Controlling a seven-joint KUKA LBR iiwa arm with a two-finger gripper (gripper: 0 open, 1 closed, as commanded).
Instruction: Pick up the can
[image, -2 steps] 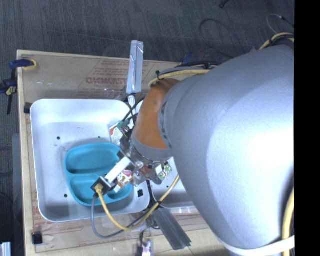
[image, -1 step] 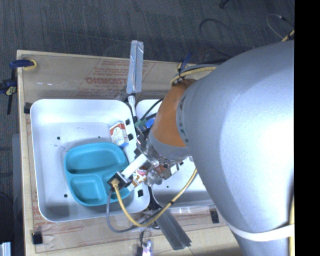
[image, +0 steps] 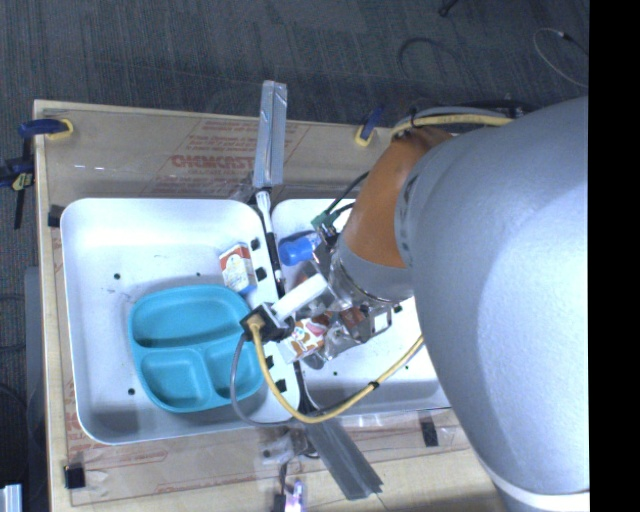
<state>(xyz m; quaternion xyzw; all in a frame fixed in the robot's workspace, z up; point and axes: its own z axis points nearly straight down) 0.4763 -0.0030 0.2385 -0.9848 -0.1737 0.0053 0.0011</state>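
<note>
Reaching into the right white bin (image: 420, 395), the grey arm's gripper (image: 318, 338), finger state impossible to tell, hovers by the small red-and-white can (image: 236, 268) lying at its ten o'clock, in the left bin (image: 100, 330).

We count two shallow white plastic bins, the left (image: 90, 300) and the right (image: 420, 385), side by side on one wooden desk (image: 150, 140). The left bin holds one blue three-compartment plastic tray (image: 190, 345) and one small red-and-white carton (image: 236, 268). One blue-topped container (image: 296, 247) sits in the right bin.
</note>
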